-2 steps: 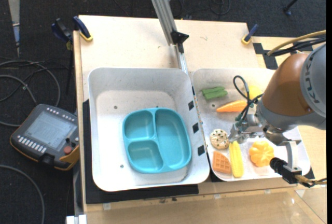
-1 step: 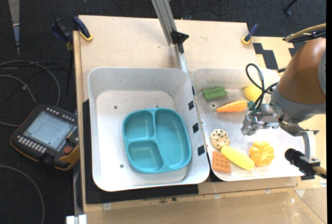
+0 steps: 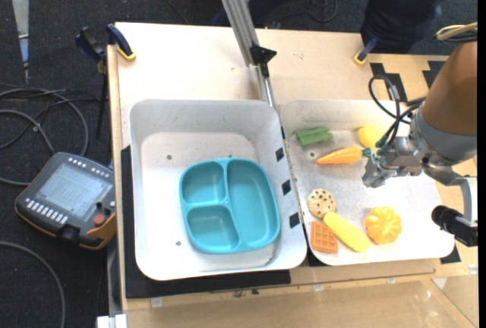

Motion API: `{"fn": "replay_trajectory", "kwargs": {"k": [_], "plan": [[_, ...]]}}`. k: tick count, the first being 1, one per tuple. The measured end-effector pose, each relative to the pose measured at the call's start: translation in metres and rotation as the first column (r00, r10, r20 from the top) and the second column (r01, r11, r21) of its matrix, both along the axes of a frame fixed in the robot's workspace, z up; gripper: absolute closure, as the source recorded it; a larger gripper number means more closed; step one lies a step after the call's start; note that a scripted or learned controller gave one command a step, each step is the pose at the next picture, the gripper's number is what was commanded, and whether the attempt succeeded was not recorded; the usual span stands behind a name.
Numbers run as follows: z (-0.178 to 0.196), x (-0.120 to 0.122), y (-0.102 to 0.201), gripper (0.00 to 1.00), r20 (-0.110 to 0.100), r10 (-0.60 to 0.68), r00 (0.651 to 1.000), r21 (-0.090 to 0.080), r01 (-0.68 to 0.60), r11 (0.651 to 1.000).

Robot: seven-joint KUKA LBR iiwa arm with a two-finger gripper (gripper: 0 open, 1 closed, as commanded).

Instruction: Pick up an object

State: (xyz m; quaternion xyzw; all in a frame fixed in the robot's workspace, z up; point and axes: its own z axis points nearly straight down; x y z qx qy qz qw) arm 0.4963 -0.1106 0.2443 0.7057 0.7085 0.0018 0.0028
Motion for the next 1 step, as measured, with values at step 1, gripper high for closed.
{"fn": "replay_trajectory", "kwargs": {"k": [1], "plan": [[0.0530,0.0016,-0.0001,1.00,0.000,-0.001,1.000,0.000,0.001,1.000]]}}
